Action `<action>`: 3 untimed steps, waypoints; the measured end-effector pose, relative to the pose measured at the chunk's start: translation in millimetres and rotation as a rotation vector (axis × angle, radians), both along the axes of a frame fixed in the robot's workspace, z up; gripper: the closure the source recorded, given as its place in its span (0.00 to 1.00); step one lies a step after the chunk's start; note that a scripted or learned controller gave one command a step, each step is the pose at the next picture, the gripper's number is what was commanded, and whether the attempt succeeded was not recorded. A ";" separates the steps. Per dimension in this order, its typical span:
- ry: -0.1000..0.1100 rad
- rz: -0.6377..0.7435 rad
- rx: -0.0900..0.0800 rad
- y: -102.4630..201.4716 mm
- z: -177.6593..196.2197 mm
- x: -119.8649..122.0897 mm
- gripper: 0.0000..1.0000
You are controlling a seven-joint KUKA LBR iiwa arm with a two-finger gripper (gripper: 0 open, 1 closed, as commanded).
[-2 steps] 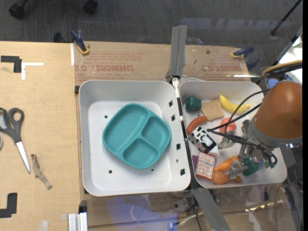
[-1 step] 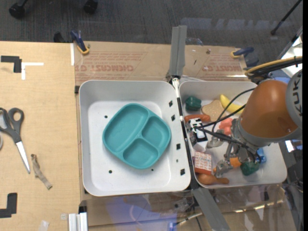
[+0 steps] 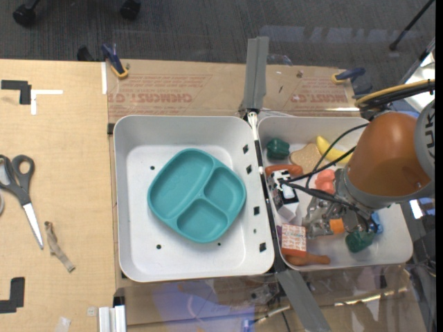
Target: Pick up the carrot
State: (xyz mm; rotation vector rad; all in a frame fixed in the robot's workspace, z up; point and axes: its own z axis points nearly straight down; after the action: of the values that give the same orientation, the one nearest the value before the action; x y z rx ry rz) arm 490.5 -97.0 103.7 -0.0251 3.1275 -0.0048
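The carrot (image 3: pixel 306 258) lies at the near edge of the right bin (image 3: pixel 398 254) — just below and left of the pincer (image 3: pixel 324 221), apart from it. Whether the pincer is released or clenched, I cannot tell.

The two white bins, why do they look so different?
The left bin holds one thing, a teal divided plate; the right bin is crowded with small toy foods, such as a yellow piece and a green piece. The arm hangs over the right bin, not the left bin. Both bins are shallow, white and sit side by side.
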 end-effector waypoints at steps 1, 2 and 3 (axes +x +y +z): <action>0.011 0.161 0.002 22.5 115.0 -7.0 1.00; 0.010 -0.103 0.003 -22.9 253.6 22.0 1.00; 0.011 -0.103 0.003 -22.7 253.4 21.9 0.00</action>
State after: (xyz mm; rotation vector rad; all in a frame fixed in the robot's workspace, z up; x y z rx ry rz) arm 512.4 -119.7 357.1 0.1360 3.1353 -0.0006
